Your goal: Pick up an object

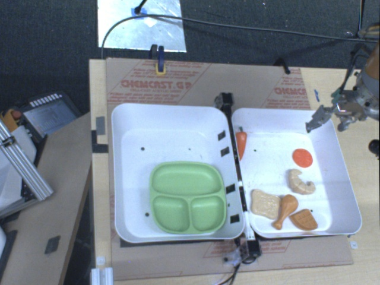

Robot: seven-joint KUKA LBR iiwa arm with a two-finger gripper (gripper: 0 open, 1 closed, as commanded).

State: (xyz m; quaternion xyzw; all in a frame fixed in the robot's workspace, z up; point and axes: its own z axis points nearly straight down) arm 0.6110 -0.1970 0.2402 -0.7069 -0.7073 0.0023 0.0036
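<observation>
Gripper: you see the gripper [330, 119] at the right edge, above the far right corner of the right bin [270, 120]; its two fingers stand apart with nothing between them.
Arm: grey, reaching in from the right, well above the food pieces.
Carrot: an orange-red carrot [241, 144] lies along the right bin's left wall.
Tomato slice: a flat red round tomato slice [302, 157] sits near the bin's middle right.
Pale piece: a curled cream-coloured piece [301, 181] lies just below the tomato slice.
Bread: a tan bread slice [265, 203] touches a brown drumstick [285, 209].
Wedge: an orange-brown wedge [304, 219] lies beside the drumstick, near the front wall.
Left bin: the left bin [139, 129] holds a green divided plate [187, 196] toward its front.
</observation>
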